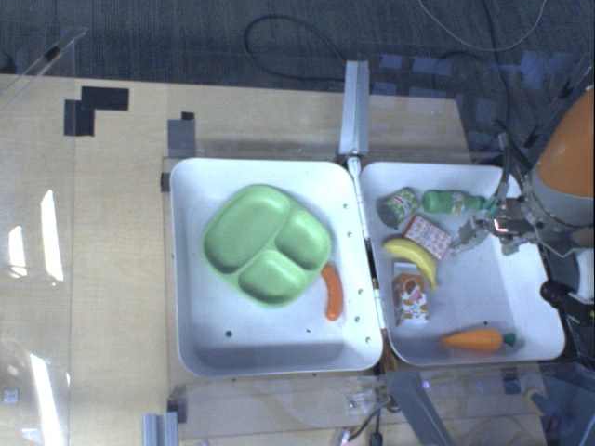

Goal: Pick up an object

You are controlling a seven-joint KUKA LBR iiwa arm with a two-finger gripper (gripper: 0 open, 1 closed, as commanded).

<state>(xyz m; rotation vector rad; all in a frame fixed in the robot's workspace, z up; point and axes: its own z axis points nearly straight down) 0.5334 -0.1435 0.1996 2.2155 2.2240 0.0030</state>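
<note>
Camera view looks down on two white bins set side by side on a wooden bench. Left bin [200, 342] holds a green plate [267, 243] with three compartments, and an orange sausage [332, 292] just beside the plate's right edge. Right bin [525, 300] holds a can [400, 205] at its far left, a green bottle [452, 201] lying on its side next to it, a red packet [427, 236], a banana [414, 257], a small carton [410, 297] and, near the front, a carrot [477, 340]. Gripper [472, 231] reaches in from the right, low over the right bin, just right of the packet (its fingers look parted, with nothing between them).
</note>
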